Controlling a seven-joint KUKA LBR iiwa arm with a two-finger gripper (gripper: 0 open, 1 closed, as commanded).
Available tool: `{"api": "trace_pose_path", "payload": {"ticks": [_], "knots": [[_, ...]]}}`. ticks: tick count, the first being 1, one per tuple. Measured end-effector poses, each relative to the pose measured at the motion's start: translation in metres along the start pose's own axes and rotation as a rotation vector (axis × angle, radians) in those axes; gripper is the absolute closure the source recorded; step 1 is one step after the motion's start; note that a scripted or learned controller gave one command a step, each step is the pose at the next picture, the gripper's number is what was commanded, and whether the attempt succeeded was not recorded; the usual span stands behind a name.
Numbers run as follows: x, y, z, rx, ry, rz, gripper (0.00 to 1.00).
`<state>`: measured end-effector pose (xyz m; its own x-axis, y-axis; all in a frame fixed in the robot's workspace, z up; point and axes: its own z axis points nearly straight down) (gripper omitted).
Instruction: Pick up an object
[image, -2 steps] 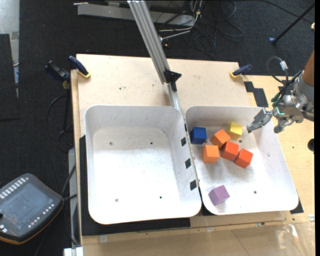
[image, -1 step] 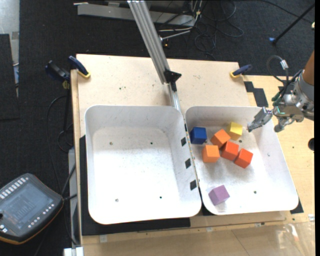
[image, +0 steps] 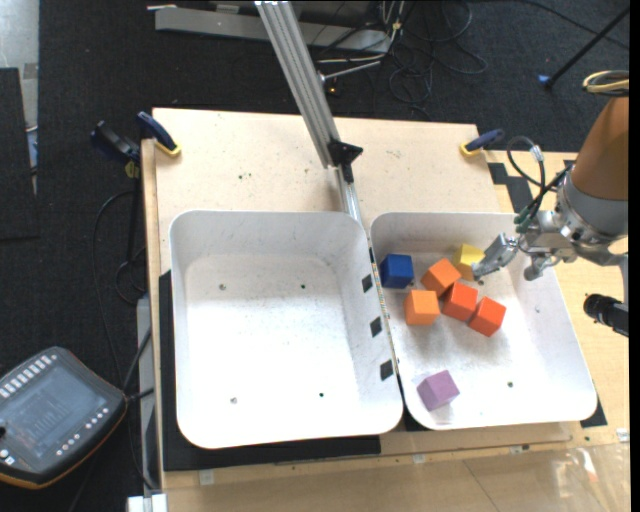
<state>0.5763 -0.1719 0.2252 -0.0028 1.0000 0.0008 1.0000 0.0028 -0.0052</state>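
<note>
The right bin (image: 560, 350) holds several small blocks. A blue one (image: 397, 270) lies near its left wall. Beside it sit several orange and red-orange blocks (image: 441, 276) (image: 422, 307) (image: 461, 299) (image: 488, 316) in a cluster. A yellow block (image: 471, 256) lies just behind the cluster, and a purple block (image: 437, 389) sits alone near the front. My gripper (image: 511, 262) hangs over the bin's back right part, open, with nothing between its fingers. Its left fingertip (image: 487, 264) is close to the yellow block and the nearest orange one.
The left bin (image: 200, 330) stands next to the right one. A slanted metal rail (image: 305, 85) runs down from the back to the divide between the bins. Clamps (image: 160, 135) (image: 482, 142) sit at the board's back corners, and a pendant (image: 50, 415) lies at the front left.
</note>
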Motion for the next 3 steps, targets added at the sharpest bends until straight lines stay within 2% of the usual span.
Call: {"api": "trace_pose_path", "payload": {"ticks": [1, 2, 3], "knots": [[-0.008, -0.007, 0.054, 0.001, 0.0, 0.004, 0.0], [-0.005, -0.008, 0.107, -0.018, -0.011, 0.005, 0.0], [-0.005, -0.007, 0.094, -0.023, -0.008, 0.004, 1.0]]}}
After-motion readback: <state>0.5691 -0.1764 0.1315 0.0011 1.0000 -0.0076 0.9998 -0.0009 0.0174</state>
